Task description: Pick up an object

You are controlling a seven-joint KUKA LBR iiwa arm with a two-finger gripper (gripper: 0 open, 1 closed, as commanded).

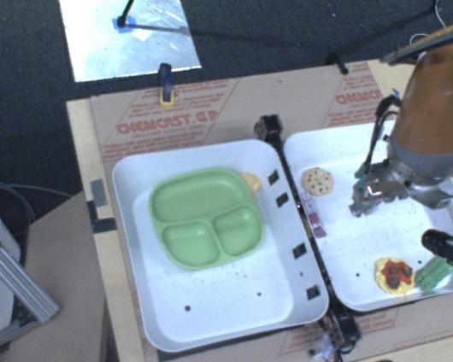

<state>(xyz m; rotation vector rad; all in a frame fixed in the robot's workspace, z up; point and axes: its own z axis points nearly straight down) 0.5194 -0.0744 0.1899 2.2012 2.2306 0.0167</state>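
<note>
Since nothing sits between its fingers, the gripper [366, 197] has no object yet, so the pick looks not yet made; whether the claw is open or closed I can't tell, too small & dark. It hangs over the right bin [350, 288], mid area. Nearest candidate: cookie [318, 180], just left & far of the gripper, apart from it. Pizza slice [394, 274] & green item [434, 273] lie at the near edge, touching or nearly. Pink strip [315, 219] lies by the bin's left wall. Left bin [224, 315] holds a green divided plate [207, 218] w/ a yellow bit [251, 182] at its far-right corner
</note>
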